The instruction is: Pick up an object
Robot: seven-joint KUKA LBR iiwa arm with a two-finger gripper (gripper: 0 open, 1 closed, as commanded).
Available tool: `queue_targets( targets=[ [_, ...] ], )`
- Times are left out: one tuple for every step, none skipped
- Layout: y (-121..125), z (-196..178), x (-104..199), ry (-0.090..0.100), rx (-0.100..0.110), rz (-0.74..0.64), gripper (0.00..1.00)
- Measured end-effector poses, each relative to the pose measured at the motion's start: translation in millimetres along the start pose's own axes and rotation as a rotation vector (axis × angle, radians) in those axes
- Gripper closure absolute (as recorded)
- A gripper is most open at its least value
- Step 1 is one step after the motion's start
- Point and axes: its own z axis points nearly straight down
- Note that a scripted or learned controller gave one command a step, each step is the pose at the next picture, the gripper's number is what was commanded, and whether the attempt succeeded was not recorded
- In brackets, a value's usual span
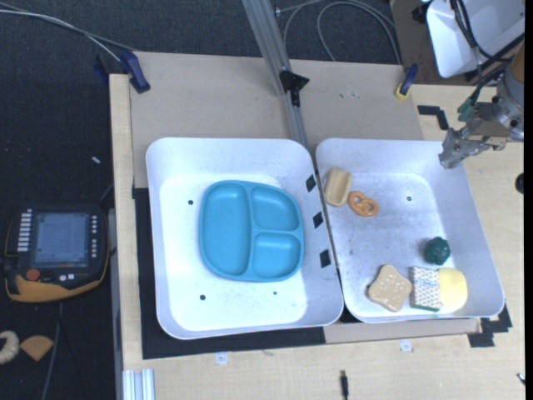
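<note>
1. A tan bread-roll-shaped toy (336, 186) and a small orange pretzel (363, 204) are seen at ten o'clock of the right bin.
2. A dark green ball (437, 249), square cracker (390, 287), patterned packet (425, 288) and pale yellow round (450, 288) are clustered at five o'clock.

A pale wooden bench (375, 107) stands on dark carpet (58, 123). A grey metal post (271, 40) slants up from its far side. On the floor at left lies a handheld screen pendant (58, 248).
</note>
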Motion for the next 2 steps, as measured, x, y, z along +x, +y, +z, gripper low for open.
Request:
queue_targets(
  targets=[
    [11, -1, 59, 0.003, 0.002, -0.006, 1.00],
    [15, 17, 106, 0.003, 0.006, -0.004, 1.00]
  ],
)
